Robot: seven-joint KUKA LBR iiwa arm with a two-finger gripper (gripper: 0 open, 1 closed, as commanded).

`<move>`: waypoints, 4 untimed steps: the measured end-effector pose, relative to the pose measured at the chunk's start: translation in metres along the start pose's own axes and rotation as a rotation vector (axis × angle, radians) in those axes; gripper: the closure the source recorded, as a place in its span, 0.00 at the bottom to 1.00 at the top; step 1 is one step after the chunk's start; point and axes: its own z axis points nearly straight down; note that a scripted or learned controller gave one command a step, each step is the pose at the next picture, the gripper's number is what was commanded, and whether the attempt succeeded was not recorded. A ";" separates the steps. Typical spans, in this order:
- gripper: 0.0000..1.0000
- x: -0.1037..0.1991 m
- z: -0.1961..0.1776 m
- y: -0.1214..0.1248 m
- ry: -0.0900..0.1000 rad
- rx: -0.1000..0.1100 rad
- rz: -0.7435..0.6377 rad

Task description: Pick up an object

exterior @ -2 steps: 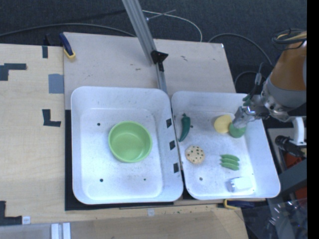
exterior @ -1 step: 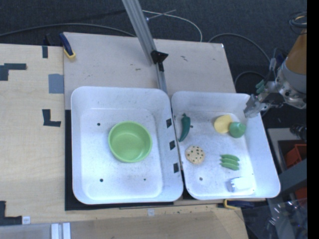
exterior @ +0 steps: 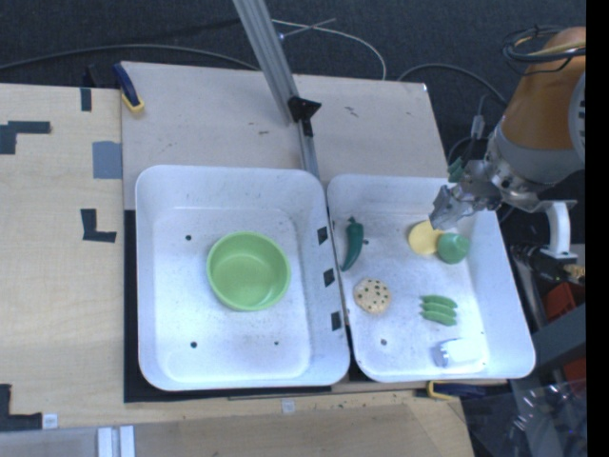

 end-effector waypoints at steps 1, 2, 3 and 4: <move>1.00 0.049 0.011 -0.002 0.000 0.001 0.000; 1.00 0.096 0.021 0.000 0.000 0.001 -0.001; 1.00 0.155 0.013 -0.001 0.001 -0.001 -0.003; 1.00 0.208 0.005 0.004 0.001 -0.001 -0.002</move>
